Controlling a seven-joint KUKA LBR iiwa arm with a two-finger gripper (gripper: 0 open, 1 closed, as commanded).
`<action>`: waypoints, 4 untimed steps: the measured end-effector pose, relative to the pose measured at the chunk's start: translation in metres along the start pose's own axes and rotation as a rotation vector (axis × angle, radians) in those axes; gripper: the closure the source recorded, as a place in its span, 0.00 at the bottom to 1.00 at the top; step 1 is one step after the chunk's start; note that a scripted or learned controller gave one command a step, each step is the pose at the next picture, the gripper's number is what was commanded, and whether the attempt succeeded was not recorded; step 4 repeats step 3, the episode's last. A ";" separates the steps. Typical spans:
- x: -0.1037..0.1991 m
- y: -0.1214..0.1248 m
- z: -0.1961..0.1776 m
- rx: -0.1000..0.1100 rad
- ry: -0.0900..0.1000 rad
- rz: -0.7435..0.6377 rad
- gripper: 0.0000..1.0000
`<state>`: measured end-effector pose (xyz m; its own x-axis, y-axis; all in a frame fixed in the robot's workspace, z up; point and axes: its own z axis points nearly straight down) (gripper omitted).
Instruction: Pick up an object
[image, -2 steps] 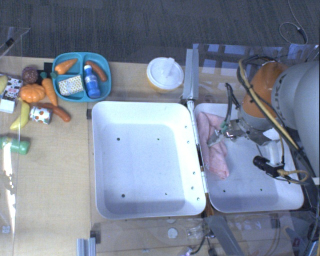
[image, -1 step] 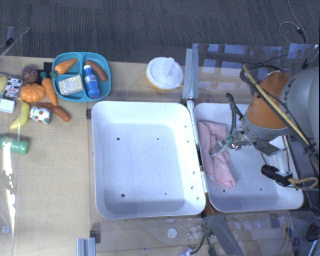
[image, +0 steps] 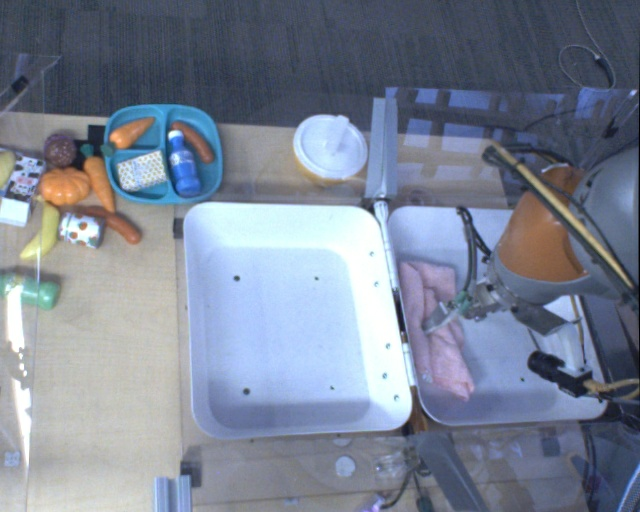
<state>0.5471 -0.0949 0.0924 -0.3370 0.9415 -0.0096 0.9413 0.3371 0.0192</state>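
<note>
Pink cloth (image: 437, 325) lay folded lengthwise along the left side of the right bin (image: 520, 400), with the end effector (image: 445, 317) down over its middle; whether its fingers were parted or clenched could not be told. A good grasp probably called for pinching a raised fold, then lifting straight up.

The grey arm (image: 600, 215) reaches in from the right. Its gripper (image: 446, 313) hangs low, pointing toward the left.
</note>
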 end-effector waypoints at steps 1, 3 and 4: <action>0.001 0.003 -0.011 -0.004 0.002 -0.002 1.00; 0.029 0.052 -0.091 0.018 0.007 0.152 1.00; 0.029 0.052 -0.091 0.018 0.007 0.152 1.00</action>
